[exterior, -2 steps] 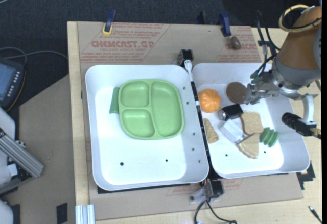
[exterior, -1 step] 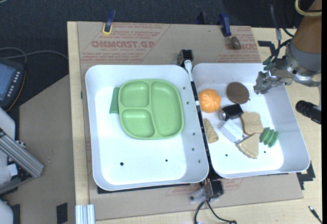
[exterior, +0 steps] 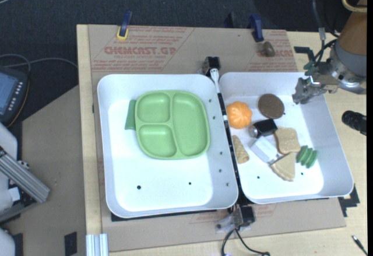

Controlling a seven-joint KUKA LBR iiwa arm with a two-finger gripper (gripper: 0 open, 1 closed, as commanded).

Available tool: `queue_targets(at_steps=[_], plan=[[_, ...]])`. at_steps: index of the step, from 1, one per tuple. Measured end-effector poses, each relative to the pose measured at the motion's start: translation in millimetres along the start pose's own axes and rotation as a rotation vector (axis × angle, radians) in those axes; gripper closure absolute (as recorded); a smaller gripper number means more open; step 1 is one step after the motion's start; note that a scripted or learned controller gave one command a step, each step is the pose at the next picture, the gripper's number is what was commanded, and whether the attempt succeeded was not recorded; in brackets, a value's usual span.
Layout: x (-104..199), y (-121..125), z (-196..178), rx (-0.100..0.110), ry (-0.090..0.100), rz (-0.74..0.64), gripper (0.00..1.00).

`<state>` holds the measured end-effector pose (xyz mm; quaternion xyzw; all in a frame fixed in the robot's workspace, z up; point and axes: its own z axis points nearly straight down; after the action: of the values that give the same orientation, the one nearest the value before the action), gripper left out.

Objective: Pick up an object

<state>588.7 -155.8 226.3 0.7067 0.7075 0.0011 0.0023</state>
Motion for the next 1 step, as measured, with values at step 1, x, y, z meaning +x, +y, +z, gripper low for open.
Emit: queue_targets(at_steps=[1], plan=[[33.5, 28.8, -4.2, 0.0, 0.001, -0.003, 1.0]])
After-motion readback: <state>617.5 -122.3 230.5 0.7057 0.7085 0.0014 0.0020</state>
